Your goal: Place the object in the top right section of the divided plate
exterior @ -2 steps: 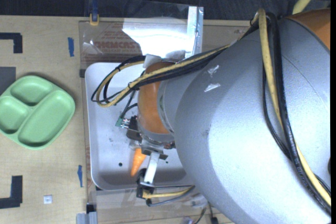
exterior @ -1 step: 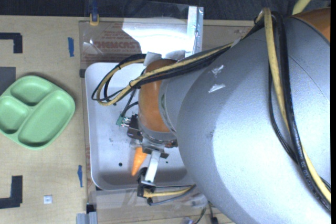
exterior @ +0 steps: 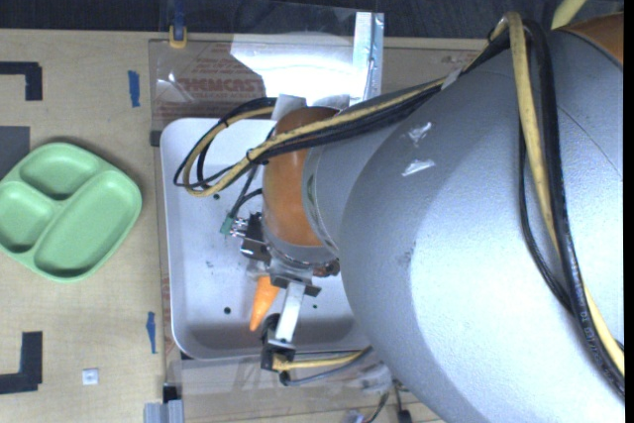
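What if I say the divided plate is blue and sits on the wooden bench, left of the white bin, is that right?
Not quite. The camera view shows the three-section divided plastic plate is pale green, not blue. It does sit on the wooden bench, left of the shallow white bin.

One camera hangs above the desk (exterior: 79, 64), looking down on it at a slant. It is near enough that the grey arm (exterior: 475, 233) from the right looms large. A white bin (exterior: 193, 243) lies mid-frame, a green divided plate (exterior: 67, 210) at the left.
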`<state>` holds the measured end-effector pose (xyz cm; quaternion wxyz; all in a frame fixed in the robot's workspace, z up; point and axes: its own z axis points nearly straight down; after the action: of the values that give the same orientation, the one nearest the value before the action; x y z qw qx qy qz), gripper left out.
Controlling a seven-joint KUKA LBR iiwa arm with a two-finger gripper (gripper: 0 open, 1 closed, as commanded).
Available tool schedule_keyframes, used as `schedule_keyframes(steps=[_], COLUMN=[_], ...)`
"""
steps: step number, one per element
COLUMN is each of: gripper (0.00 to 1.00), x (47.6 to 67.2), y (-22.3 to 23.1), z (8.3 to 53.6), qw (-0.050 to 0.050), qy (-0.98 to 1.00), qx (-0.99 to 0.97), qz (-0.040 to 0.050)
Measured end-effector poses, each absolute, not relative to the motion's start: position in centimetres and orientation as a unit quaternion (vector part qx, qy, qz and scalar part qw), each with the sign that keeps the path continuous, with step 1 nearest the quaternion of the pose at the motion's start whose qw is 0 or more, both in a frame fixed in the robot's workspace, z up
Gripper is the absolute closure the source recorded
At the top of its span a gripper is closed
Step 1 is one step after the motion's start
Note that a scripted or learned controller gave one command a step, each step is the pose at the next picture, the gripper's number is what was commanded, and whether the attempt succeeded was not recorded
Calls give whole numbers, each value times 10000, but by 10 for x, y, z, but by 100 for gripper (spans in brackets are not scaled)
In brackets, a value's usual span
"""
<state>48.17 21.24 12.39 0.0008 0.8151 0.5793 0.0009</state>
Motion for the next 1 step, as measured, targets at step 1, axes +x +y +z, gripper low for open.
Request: schedule_keyframes(steps=[1], gripper=[100], x=[481], y=[224], z=[90], qw=[0], qy=[6758], qx=[7371], qz=[19])
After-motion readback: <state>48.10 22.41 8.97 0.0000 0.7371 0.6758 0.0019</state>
